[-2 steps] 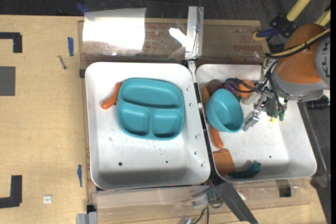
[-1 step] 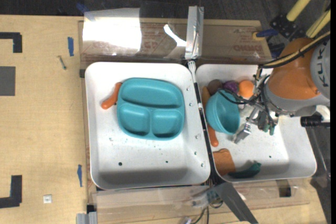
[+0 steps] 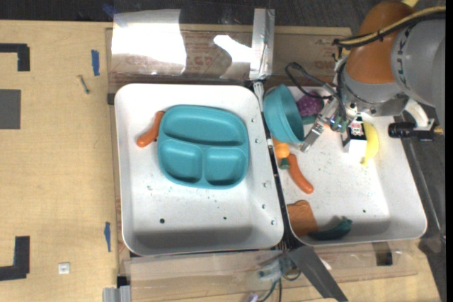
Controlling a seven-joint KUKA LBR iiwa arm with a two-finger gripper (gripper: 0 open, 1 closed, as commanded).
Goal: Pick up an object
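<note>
Objects are lying in both bins. In the right bin (image 3: 396, 216), a teal bowl (image 3: 282, 114) is tipping on its side against the left wall, with a purple item (image 3: 308, 106) just beside it, a carrot (image 3: 300, 177) below it, a banana (image 3: 370, 142) to the right, and a brown piece (image 3: 302, 216) and a dark green piece (image 3: 335, 228) near the front wall. In the left bin (image 3: 134, 223), a teal divided plate (image 3: 203, 145) is sitting with an orange item (image 3: 149, 132) touching its left edge. The gripper (image 3: 327, 125) is hanging over the right bin between bowl and banana; whether its fingers are apart or together, I cannot tell.
</note>
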